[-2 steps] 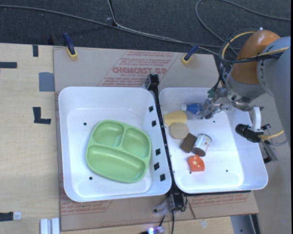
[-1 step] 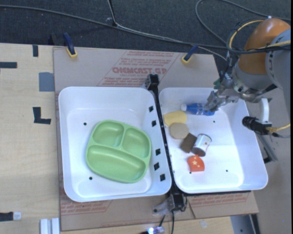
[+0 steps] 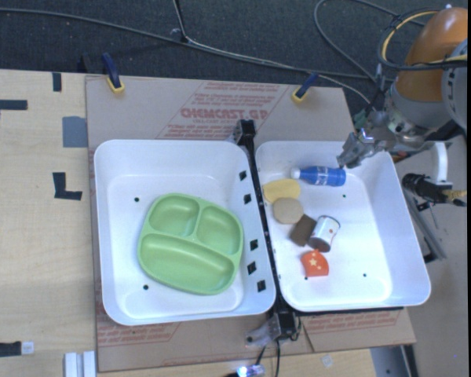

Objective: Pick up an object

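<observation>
Dark grey carpet lies behind the table [image 3: 31,210], whose pale wooden top carries a brown cardboard sheet [image 3: 220,112] held at its far edge by two blue-and-yellow clamps [image 3: 112,75]; black cables [image 3: 220,49] run loose over the carpet. On the cardboard stand two shallow white bins, touching along a black joint. The left bin [image 3: 118,163] holds a green sectioned plate [image 3: 191,243] with bare white floor around it. In the right bin [image 3: 404,242] the objects cluster toward the left half: a blue bottle [image 3: 320,177] lying on its side near the far wall, a yellow piece [image 3: 282,190] and a tan round piece [image 3: 287,210] just below it, then a brown block [image 3: 302,229] touching a small silver can [image 3: 324,231], and an orange-red item [image 3: 315,265] nearest the front. The right half of that bin's floor is open. The hand [image 3: 352,159] hangs over the far right corner, just beside the bottle's blue end; whether it is clenched or released cannot be told, since it is small and blurred. The arm [image 3: 432,53] is cut off at the right edge.
</observation>
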You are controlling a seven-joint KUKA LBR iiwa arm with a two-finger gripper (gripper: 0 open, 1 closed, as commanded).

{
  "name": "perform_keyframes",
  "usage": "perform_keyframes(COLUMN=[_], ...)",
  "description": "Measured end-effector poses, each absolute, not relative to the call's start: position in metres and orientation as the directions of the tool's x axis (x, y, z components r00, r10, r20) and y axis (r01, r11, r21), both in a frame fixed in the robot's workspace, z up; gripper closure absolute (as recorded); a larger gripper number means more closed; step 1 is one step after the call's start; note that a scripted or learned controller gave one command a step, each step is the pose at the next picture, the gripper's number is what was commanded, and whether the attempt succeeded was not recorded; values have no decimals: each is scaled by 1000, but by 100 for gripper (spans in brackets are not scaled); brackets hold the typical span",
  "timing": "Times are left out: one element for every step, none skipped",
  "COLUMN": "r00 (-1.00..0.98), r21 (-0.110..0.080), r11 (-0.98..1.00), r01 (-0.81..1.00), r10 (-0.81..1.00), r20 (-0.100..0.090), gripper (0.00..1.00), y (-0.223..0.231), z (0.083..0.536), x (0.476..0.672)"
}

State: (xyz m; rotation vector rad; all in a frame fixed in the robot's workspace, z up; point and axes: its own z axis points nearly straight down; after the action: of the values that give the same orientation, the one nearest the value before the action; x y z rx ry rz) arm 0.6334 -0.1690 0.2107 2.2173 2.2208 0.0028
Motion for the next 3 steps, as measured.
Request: perform_keyframes(r00=[-2, -5, -7], r21=[5, -3, -2], r11=[2, 5, 7], r01=[1000, 1000, 1000], r10=[1000, 1000, 1000], r20=[-2, 1, 2], gripper=[100, 100, 100], y=[-169, -121, -61], z=[264, 250, 252], x=[635, 626, 623])
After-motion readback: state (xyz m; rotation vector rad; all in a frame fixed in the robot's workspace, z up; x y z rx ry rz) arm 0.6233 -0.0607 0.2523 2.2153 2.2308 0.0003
